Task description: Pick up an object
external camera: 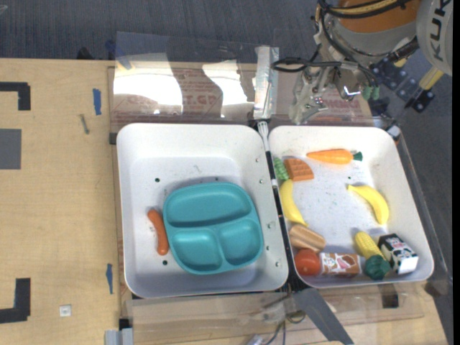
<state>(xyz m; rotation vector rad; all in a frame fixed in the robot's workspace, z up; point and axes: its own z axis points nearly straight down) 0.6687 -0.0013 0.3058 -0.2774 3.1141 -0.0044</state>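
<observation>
My gripper (pixel 310 103) hangs above the far rim of the right bin (pixel 413 200), its fingers apart and nothing between them. Below it in that bin lie a carrot (pixel 332 156), an orange waffle piece (pixel 298 169), two bananas (pixel 372 201) (pixel 290 201), a hot dog bun (pixel 307 236), a red tomato (pixel 307 262), a small labelled bottle (pixel 339 264), a corn cob (pixel 366 244), a green vegetable (pixel 375 267) and a black-and-white carton (pixel 397 252).
The left bin (pixel 136 164) holds a teal divided plate (pixel 212 226) and a sausage (pixel 158 231) beside the plate's left edge. A clear panel (pixel 187 85) stands behind the bins. The wooden bench (pixel 50 192) stretches to the left.
</observation>
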